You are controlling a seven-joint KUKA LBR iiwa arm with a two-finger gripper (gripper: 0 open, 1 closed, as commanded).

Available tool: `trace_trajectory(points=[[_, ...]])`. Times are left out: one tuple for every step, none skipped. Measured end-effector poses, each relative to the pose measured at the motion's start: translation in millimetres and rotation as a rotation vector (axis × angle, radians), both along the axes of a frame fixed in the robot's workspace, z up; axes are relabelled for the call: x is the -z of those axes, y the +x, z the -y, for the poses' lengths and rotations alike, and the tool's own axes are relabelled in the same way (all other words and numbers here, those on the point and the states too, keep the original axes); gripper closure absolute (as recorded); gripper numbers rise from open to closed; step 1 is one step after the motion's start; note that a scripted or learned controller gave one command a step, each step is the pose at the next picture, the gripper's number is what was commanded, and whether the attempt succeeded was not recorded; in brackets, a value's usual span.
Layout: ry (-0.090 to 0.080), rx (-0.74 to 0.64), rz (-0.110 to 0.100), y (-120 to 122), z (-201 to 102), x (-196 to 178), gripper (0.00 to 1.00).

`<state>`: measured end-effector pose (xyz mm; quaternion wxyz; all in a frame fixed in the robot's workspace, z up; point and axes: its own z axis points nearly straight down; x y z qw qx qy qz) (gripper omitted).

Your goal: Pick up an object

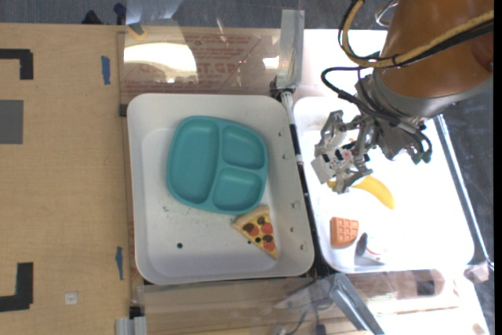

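Item: banana [375,191]. Location: right bin [459,247], near its middle, lying flat on the white floor, its inner end just beside or under the gripper [339,169]. Whether they touched could not be told.

Appearance: small, yellow, curved, smooth, uniform in colour; a toy by its look. The end nearest the gripper was partly hidden.

Handling, by judgement: light; probably hollow plastic, so stiff and not fragile. The glossy, rounded skin was likely slippery and apt to roll or squirt out of a pinch. Best hold: across the thick middle, fingers set square to the curve, not at the tapered tips.

Tool: gripper hung low over the right bin on the grey arm [408,102], beneath the orange band [439,12]. Its parts were cluttered with cable and fittings; whether spread or pressed together could not be told, and nothing was seen held between them.

Other contents, right bin: orange waffle [344,231] nearer the front edge, well apart from the gripper; a small grey-and-white item [367,251] just beside it, kind unclear.

Left bin [145,192]: teal plate [217,163], three compartments; pizza slice [259,231] just off its front corner.
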<state>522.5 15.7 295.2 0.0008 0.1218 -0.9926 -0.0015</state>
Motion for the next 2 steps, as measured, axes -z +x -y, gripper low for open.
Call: trace_trajectory(points=[[0.000, 0.003, 0.015, 3, 1, -15, 1.00], [-0.005, -0.342, 0.016, 46, 49, -89, 1.00]])
